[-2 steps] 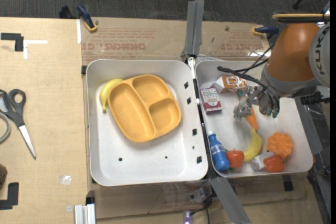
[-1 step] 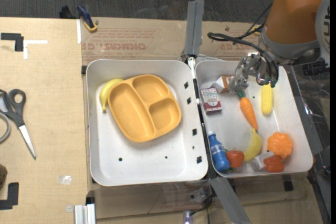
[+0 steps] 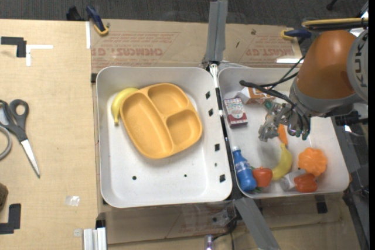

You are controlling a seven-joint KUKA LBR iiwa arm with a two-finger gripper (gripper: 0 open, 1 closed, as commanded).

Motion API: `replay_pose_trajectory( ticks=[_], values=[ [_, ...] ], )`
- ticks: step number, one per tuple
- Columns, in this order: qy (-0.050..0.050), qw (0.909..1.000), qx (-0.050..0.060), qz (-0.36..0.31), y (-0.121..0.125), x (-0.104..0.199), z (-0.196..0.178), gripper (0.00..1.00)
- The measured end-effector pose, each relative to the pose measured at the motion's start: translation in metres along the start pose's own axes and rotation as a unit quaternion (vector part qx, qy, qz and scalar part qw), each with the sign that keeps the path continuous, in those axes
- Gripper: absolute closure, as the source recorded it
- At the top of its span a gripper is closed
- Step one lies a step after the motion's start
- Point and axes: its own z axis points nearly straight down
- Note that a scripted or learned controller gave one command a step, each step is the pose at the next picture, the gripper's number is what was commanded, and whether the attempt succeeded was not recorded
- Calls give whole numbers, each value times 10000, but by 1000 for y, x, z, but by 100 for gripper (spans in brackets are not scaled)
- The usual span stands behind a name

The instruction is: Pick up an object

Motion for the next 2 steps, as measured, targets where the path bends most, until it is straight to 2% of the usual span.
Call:
replay_pose_trajectory(
  ticks=[1,2],
  values=[
    [-17,9992,-5,-387,62,-23,-128,100],
    [1,9973,-2,-730,-2,23,4,100]
  ],
)
